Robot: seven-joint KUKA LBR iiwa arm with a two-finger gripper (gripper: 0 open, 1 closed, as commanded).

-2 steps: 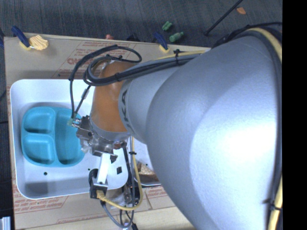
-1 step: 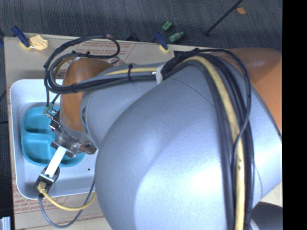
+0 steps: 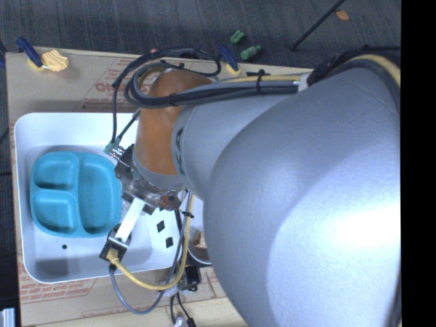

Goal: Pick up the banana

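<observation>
Banana: place cannot be told; the arm (image 3: 293, 203) overlies the whole right side of the bench and the inner edge of the left bin (image 3: 41, 131).

Gripper (image 3: 158, 204): low over the left bin's right edge, under the orange band (image 3: 163, 125); seen from above, so whether it is apart, together or clamped on anything cannot be told.

Left bin: white, shallow. Contents: one blue tray (image 3: 71, 193), three compartments, lying flat against the left wall, just beside the gripper; one small dark speck (image 3: 65, 246) near the front wall, apart from the tray.

Bench (image 3: 88, 80): tan board. Red print runs along its borders (image 3: 41, 288); too blurred to read. No brand or label legible on any item.

Clamps: two, blue and yellow, on the far edge of the bench, one at the left corner (image 3: 30, 53), one near the middle (image 3: 228, 58). A pale yellow lump (image 3: 56, 61) touches the left one; possibly foam.

Cables (image 3: 170, 63): black, looped over the band.

Floor (image 3: 102, 12): dark carpet. On it: two green bits (image 3: 244, 43) close together; one orange bit (image 3: 343, 16) well apart.
</observation>
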